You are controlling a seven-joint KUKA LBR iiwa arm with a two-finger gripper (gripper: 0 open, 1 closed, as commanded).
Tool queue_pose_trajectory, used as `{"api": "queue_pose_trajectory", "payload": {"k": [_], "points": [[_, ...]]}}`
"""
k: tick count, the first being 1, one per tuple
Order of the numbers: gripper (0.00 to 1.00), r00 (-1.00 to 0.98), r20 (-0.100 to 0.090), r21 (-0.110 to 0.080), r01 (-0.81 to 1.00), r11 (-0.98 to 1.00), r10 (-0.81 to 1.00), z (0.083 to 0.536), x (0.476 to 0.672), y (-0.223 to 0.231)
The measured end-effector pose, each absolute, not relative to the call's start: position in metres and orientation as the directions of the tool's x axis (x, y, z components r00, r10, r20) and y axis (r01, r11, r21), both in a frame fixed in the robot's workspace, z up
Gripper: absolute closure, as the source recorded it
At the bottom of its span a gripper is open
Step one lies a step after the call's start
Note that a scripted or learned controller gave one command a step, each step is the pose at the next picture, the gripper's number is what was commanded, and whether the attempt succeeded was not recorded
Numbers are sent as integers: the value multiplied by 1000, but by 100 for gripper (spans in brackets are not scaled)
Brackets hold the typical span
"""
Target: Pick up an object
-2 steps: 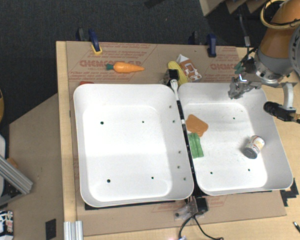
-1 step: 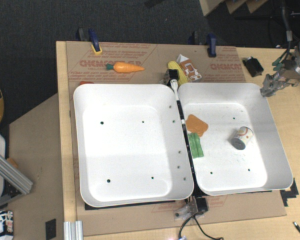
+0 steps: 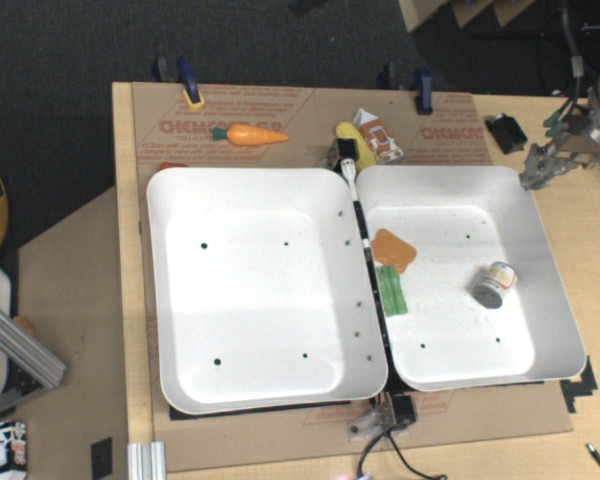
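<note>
1. The can [image 3: 494, 285] lies on its side in the right bin [image 3: 540, 268], below and left of the tool [image 3: 542, 163], long axis slanting up-right, lid end toward lower-left.
2. Nothing is lifted yet; I judge the whole pick remains.
3. The tool hangs over the bin's far right corner; its state cannot be told.

Small can [image 3: 494, 285] on its side, orange piece [image 3: 394, 250], green strip [image 3: 392, 291]

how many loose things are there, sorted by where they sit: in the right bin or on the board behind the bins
In the right bin: 3, an orange chip, a green strip, a small can
On the board behind: 2, a toy carrot, a yellow and red packet
Total: 5
</note>
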State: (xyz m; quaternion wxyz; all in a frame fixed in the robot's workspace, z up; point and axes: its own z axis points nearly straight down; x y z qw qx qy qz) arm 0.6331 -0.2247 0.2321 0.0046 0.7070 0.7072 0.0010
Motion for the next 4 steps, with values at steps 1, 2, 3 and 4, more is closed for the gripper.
{"api": "queue_pose_trajectory", "payload": {"k": [1,2,3,4], "points": [[100,-16,9,-1,1000,16,1000,227,641,-62],[100,4,-4,2,1000,-4,1000,211,653,-123],[100,-8,-1,9,1000,8,1000,262,669,-37],[100,-9,3,15,1000,9,1000,362,668,41]]}}
